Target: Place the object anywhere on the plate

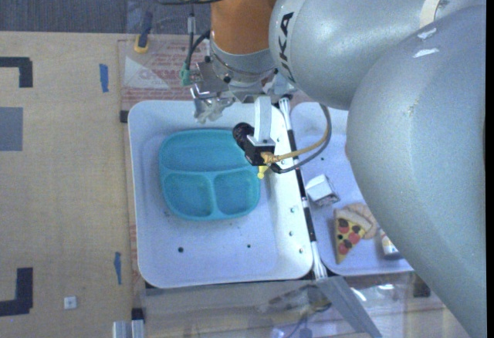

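A teal divided plate [208, 184] with three compartments lies in the left white bin [216, 263]. My gripper [210, 106] hangs at the plate's far edge, under the orange wrist band, and no object shows in it. A toy pizza slice [349, 233] lies in the right bin [351, 267], partly under the arm. Near it, in the same bin, sits a small pale block [319, 190]. All three plate compartments show bare teal.
The big grey arm covers most of the right bin and the upper right of the view. A black camera unit with a yellow cable [255, 145] hangs over the plate's right rim. Another small object [388, 246] peeks out beside the pizza slice.
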`<action>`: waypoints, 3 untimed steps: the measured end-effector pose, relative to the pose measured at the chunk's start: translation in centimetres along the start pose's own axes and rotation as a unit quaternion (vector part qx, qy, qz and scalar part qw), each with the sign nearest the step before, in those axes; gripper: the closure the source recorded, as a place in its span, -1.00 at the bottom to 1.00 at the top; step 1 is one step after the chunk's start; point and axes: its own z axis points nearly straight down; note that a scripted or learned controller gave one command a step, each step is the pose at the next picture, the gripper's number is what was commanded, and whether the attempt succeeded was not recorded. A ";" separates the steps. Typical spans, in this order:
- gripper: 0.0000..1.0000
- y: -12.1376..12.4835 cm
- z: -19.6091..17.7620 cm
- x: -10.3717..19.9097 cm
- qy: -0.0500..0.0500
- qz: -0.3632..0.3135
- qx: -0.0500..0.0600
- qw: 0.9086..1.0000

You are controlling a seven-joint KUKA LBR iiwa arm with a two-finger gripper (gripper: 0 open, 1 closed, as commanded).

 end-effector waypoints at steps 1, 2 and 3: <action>1.00 2.6 -1.9 -1.5 0.000 0.026 0.000 1.000; 1.00 0.2 -12.4 -1.7 0.000 -0.086 0.000 0.996; 1.00 -4.4 2.0 1.2 0.000 0.012 0.001 1.000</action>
